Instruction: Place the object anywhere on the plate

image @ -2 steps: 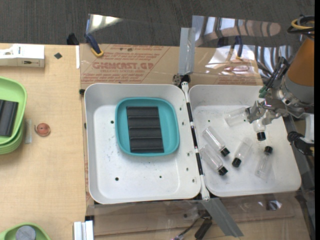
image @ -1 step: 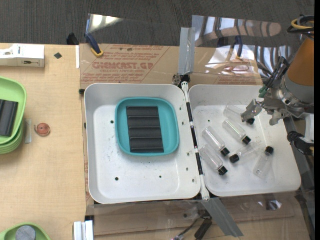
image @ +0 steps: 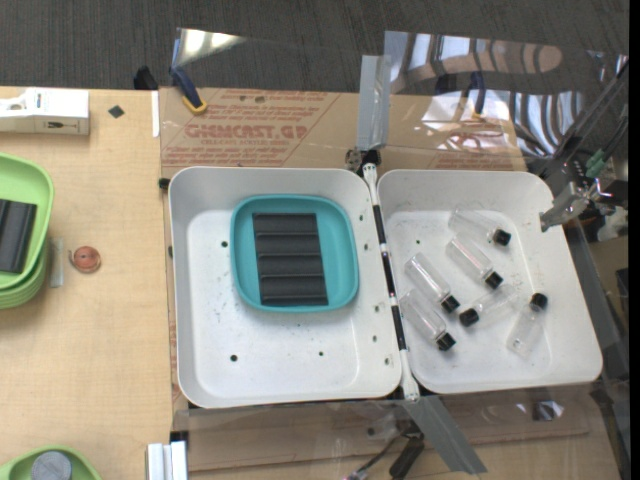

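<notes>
Several, maybe five, vials beside plate

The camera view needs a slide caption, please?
Teal plate in left bin, clear capped tubes in right bin.

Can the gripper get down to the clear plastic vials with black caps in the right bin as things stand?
Probably yes: the clear plastic vials with black caps lie uncovered in the right white bin, nothing above them.

Teal plate open from above in left bin, clear vials crowding right bin, bare floor around plate.
</notes>
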You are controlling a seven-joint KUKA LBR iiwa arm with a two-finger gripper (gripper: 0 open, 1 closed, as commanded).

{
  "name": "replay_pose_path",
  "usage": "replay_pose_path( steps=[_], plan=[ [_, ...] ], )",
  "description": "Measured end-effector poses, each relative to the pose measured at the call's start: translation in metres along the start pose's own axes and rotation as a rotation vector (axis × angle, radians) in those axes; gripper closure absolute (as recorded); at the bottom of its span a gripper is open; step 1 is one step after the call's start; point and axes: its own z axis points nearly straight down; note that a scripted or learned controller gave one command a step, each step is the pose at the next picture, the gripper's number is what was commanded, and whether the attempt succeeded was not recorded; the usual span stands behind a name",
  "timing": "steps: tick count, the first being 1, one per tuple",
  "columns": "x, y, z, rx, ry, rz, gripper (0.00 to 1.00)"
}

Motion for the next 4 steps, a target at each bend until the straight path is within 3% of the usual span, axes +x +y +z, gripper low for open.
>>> replay_pose_path(
  steps=[1, 2, 4],
  plan=[
    [-0.002, 0.012, -0.116, 0.001, 0.000, 0.007, 0.00],
    [-0.007, -0.054, -0.170, 0.000, -0.001, 0.154, 0.00],
    [-0.016, -0.064, -0.170, 0.004, -0.001, 0.398, 0.00]
  ],
)
